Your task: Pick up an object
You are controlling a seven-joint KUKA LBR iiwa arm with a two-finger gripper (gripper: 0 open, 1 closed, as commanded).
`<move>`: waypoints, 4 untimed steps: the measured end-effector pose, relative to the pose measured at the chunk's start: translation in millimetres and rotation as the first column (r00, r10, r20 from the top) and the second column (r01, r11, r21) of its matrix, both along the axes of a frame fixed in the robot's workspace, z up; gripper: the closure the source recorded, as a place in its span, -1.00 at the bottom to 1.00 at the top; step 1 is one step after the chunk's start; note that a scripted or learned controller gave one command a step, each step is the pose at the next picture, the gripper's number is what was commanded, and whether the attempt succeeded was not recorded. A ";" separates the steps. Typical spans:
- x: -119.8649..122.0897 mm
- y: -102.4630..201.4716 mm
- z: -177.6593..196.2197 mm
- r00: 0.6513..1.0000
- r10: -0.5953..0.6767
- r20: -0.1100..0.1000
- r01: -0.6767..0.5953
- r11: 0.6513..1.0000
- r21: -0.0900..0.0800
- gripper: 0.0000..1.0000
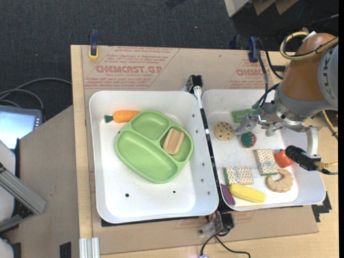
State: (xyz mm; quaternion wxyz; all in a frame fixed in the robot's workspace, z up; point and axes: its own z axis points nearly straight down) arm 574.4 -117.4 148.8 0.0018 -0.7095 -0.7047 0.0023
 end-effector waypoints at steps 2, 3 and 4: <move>10.8 26.3 -64.2 1.000 0.009 0.008 -0.009 1.000 0.001 -1.00; -101.1 -18.1 -64.7 1.000 -0.002 -0.004 0.002 1.000 0.003 -1.00; -45.8 22.1 -64.2 1.000 0.011 0.011 -0.011 1.000 0.000 -1.00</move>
